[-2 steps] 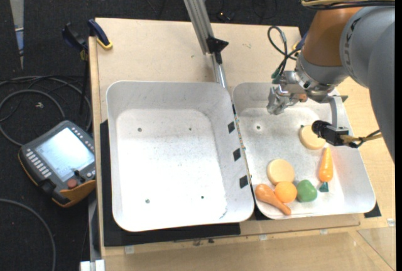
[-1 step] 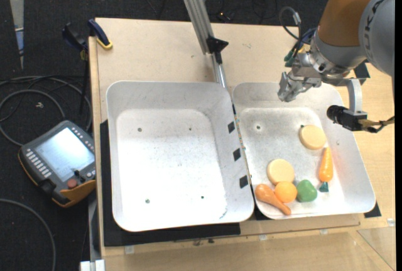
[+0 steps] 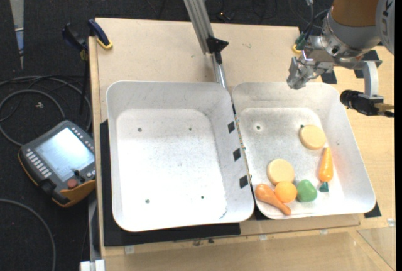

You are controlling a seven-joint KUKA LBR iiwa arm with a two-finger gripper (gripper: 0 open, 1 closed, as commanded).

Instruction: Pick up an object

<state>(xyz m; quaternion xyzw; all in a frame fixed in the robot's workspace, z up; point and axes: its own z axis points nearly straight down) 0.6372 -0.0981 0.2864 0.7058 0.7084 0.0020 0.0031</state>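
Camera view takes in the bench [image 3: 157,56] with its two shallow white bins side by side. The left bin [image 3: 125,106] carries no objects that I can see. The right bin [image 3: 352,138] carries all the candidates, gathered toward its near edge and right side.

The arm [image 3: 361,5] reaches in above the far right corner of the right bin, and the gripper [image 3: 298,78] hangs over that bin's far rim, well apart from every object. Nothing sits between its fingers; whether they are spread or closed cannot be told at this size.

Among the objects, a pale round disc [image 3: 312,137] lies nearest the gripper, toward the right wall. A second pale disc [image 3: 280,170] lies nearer the near edge, and a carrot [image 3: 325,166] lies along the right side. An orange squash-like piece [image 3: 271,197], an orange ball [image 3: 286,191] and a green piece [image 3: 306,190] cluster touching or nearly so at the near edge.

By my judgement the task is barely begun: no object is lifted, and approach, descent, grasp and lift all remain.
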